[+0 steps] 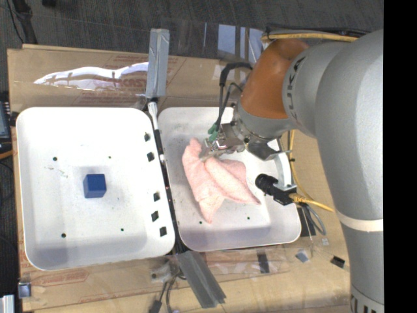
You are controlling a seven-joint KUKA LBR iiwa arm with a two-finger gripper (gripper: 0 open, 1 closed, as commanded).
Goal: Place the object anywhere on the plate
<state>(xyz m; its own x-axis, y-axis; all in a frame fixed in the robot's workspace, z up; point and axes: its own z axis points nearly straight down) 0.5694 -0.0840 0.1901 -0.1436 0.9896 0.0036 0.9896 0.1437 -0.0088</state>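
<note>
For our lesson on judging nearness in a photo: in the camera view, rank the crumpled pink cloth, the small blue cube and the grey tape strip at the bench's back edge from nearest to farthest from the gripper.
1. Crumpled pink cloth, right bin, directly under the gripper.
2. Grey tape strip, back edge, above the bins' seam.
3. Small blue cube, left bin.

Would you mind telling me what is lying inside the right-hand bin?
A pink cloth lies crumpled in the right bin, with the gripper at its upper end. Whatever sits beneath the cloth is covered.
</note>
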